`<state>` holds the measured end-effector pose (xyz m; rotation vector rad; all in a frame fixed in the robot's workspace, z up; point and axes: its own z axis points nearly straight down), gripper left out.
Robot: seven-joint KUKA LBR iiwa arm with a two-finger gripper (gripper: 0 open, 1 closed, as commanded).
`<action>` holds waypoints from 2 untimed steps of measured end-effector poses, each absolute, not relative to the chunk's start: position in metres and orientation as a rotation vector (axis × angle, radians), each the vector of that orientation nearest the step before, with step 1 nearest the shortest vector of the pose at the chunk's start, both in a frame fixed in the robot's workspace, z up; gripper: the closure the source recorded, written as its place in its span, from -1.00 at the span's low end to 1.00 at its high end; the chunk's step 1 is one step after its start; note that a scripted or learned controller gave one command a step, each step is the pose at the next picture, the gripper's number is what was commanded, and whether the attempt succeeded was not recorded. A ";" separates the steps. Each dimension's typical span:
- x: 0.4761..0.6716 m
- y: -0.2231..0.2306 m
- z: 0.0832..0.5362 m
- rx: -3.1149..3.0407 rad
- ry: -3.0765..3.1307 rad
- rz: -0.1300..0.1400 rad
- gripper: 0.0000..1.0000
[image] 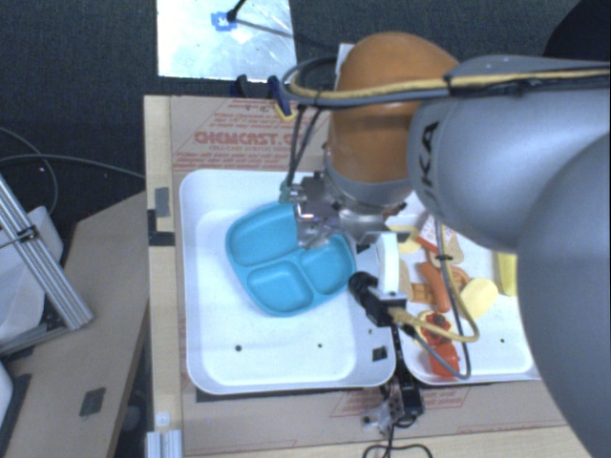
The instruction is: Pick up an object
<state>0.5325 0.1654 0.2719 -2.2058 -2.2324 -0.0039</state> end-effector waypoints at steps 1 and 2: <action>0.502 0.182 0.442 -2.216 -2.235 -0.031 1.00; 0.502 0.181 0.443 -2.209 -2.235 -0.007 1.00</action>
